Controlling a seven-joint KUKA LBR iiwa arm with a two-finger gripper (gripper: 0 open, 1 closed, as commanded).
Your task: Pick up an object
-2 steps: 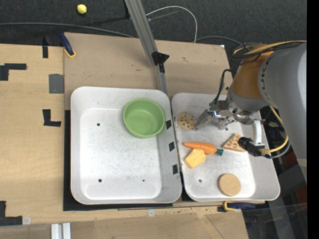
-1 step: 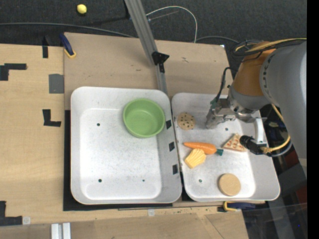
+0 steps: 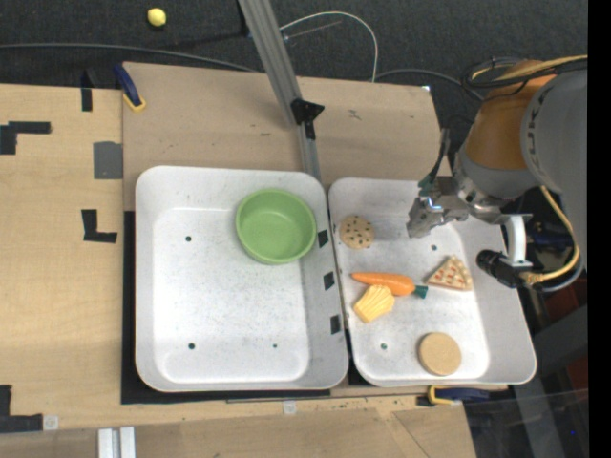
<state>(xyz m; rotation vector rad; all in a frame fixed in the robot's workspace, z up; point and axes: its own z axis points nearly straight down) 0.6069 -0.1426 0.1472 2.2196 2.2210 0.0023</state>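
Wooden bench with two white bins. Right bin, near edge first: tan disc, then yellow wedge, carrot lying left-right, pizza slice, cookie. Gripper hangs by the far right side, can't tell if the fingers are apart. Pizza slice sits just nearward of it, probably the easiest grab. Green bowl is in the left bin.

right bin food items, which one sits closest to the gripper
The pizza slice, just below the gripper near the right bin's right side. The cookie, carrot and round cracker lie farther off.
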